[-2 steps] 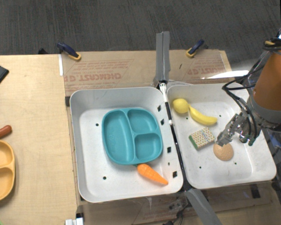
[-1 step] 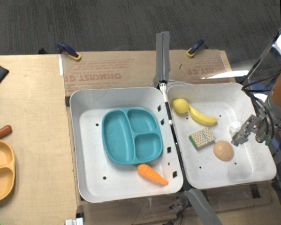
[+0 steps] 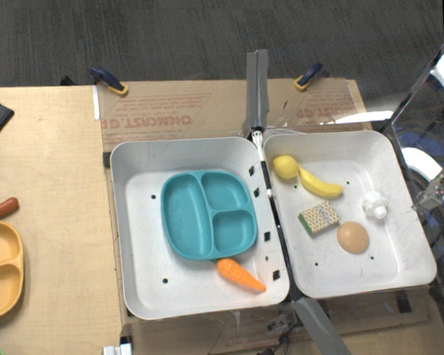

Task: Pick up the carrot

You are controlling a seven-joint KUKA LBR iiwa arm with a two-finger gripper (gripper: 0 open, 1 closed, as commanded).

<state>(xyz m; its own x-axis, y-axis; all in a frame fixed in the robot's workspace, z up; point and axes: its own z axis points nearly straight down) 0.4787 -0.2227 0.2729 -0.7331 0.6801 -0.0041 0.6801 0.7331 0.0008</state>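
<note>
Orange carrot point(image 3: 240, 276) first, nearest the camera: it lies flat on the floor of the left bin point(image 3: 139, 289), near the front wall, thick end pointing left, tip angled towards the front-right corner. Its thick end sits right at the front edge of the teal plate point(image 3: 209, 214), touching or just shy of it, hard to call from up here. That plate is a three-compartment job, mid-bin, tilted a bit.

Over to the right bin point(image 3: 405, 267), front to back: a brown egg point(image 3: 353, 237), then just to its left a small green-and-yellow block point(image 3: 319, 218), looks like a sponge. A white crumpled lump point(image 3: 374, 206) sits near the right wall. Behind those, a banana point(image 3: 320, 184) with a lemon point(image 3: 284, 167) touching its left end, up by the wall between the bins.

Far left on the wooden table point(image 3: 49, 145): a yellow-orange divided plate point(image 3: 0, 270), cut by the frame, and a red-brown sausage point(image 3: 1, 207) just behind it.

Right edge, beside the right bin: pale metal hardware point(image 3: 435, 191) pokes in, poss. the pincer, too blurred to be sure. Open or closed, can't tell. It's well apart from the carrot, a whole bin between them.

At the back, cardboard point(image 3: 174, 112) lies under both bins, w/ two blue-and-orange clamps point(image 3: 109, 81) at its far edge.
</note>
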